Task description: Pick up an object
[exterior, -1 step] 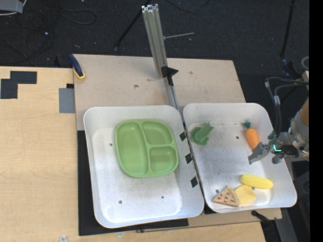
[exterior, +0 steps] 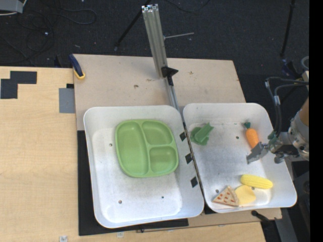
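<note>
The fingers point(exterior: 254, 154) look spread, nothing between them, on the gripper point(exterior: 266, 152) low over the right bin point(exterior: 222, 116). The carrot point(exterior: 251, 136) lies just beside them, up the bin; the corn point(exterior: 256, 181), cheese point(exterior: 246, 195) and pizza slice point(exterior: 225, 197) sit nearer the front, a green toy point(exterior: 202, 133) well apart. Best to centre over the carrot, straddle its width, then close.
</note>
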### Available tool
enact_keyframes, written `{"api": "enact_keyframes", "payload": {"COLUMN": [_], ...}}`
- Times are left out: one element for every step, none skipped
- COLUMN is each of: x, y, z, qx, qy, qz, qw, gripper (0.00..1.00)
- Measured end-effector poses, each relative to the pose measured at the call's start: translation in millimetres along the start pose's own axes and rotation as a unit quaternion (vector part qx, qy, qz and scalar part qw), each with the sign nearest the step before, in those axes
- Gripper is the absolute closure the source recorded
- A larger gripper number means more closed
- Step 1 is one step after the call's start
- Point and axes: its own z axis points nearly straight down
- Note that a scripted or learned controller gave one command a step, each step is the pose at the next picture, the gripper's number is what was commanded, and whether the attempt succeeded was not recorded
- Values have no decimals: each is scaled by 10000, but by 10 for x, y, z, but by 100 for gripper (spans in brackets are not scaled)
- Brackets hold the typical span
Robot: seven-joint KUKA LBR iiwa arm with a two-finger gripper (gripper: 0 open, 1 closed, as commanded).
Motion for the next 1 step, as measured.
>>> {"api": "enact_keyframes", "payload": {"x": [90], "y": [-64], "z": [536], "qx": [27], "qy": [14], "qz": [-3], "qw": [10000], "gripper": [0]}}
